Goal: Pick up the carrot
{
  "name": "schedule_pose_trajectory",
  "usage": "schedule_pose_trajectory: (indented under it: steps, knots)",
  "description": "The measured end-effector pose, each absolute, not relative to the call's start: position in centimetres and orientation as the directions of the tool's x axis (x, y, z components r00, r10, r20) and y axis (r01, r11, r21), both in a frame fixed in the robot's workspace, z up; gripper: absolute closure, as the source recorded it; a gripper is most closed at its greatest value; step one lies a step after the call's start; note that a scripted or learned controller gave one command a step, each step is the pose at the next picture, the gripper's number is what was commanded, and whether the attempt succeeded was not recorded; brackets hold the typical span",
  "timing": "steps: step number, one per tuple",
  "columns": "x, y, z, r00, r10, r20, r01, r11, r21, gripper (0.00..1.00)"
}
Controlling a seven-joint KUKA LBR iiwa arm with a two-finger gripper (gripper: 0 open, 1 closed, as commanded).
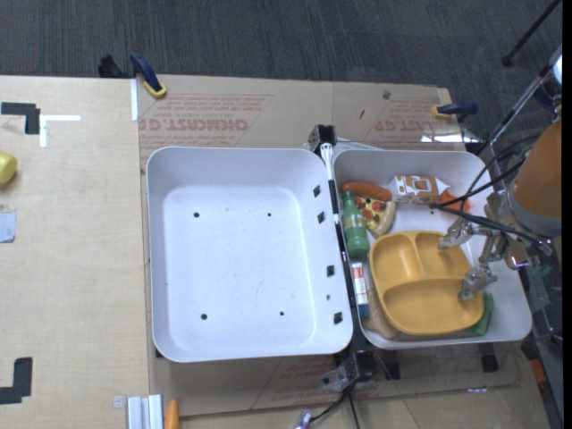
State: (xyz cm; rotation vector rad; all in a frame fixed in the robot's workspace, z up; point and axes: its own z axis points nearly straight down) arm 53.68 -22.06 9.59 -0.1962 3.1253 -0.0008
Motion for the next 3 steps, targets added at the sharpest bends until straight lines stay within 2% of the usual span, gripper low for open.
schedule_pose_trajectory:
  steps: [1,2,3]
  knots:
    - [53.3,-20.8,9.3,-0.975,-0.221,-0.005,-0.221,0.975,-0.001,0.00]
    - [52.9,-22.1,9.2,-0.998,-0.065,-0.005,-0.065,0.998,0.001,0.00]
    - [53.2,-22.1,10.4,-0.998,-0.066,-0.013,-0.066,0.998,-0.003,1.00]
